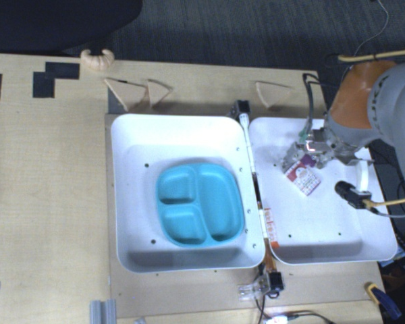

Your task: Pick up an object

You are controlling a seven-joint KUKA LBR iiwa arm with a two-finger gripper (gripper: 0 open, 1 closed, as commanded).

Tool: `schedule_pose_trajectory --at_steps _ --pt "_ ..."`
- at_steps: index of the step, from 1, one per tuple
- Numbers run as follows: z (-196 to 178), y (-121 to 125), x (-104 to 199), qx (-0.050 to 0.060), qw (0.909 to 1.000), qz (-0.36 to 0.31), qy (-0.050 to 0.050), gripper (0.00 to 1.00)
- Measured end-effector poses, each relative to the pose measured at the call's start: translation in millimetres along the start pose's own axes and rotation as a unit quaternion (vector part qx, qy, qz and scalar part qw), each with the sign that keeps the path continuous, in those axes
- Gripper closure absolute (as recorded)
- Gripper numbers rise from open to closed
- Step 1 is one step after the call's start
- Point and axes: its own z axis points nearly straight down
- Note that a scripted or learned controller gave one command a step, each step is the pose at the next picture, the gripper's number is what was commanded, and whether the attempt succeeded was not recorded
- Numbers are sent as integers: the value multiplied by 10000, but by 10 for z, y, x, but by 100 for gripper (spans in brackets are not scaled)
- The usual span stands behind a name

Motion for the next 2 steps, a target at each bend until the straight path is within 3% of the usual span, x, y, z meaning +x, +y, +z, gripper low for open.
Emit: schedule_pose_trajectory --at_steps 1,2 --pt "-121 20 7 -27 10000 -9 -1 100" --pt "-120 19 7 -25 10000 -9 -1 0"
